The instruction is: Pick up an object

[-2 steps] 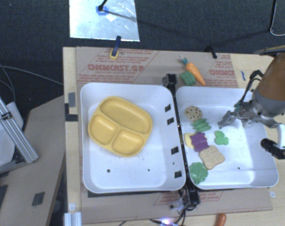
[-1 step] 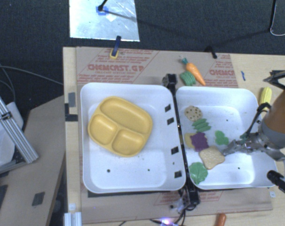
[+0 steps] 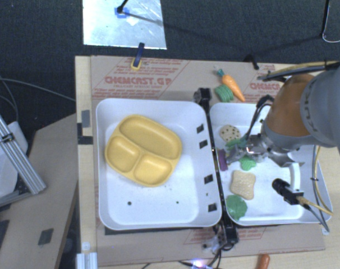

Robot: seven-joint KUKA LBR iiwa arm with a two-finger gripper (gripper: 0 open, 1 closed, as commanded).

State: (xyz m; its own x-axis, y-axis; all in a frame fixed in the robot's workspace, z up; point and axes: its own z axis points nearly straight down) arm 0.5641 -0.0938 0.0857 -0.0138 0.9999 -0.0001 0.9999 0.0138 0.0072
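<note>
Grey arm with the orange band reaches into the right bin (image 3: 282,212) from the right; fingers (image 3: 237,153) are low over the bin's left part, close to the divider between the two bins. Cannot tell whether they are wide or narrow: dark metal and clutter merge at the tips, and nothing can be seen held between them

Objects relative to the fingers:
- small green piece (image 3: 248,163) just beside and below the tips, possibly touching
- purple strip (image 3: 223,160) just to their left, against the bin wall
- speckled cookie (image 3: 230,132) above them, near
- pale cracker (image 3: 243,185) below them, near
- green leafy piece (image 3: 236,206) further below, at the bin's lower left corner
- toy carrot (image 3: 230,86) well above, out on the worktop (image 3: 159,77)
- yellow divided plate (image 3: 143,149) well to the left, in the left bin (image 3: 175,206)

Step in hand, as judged: approach or descent onto a target, probably the small green piece. No lift yet

Next move calls for: tips straddling the green piece, not the purple strip or bin wall; close firmly, then raise straight up. Risk: crowded neighbours could be nudged, and a small soft piece may slip out
</note>
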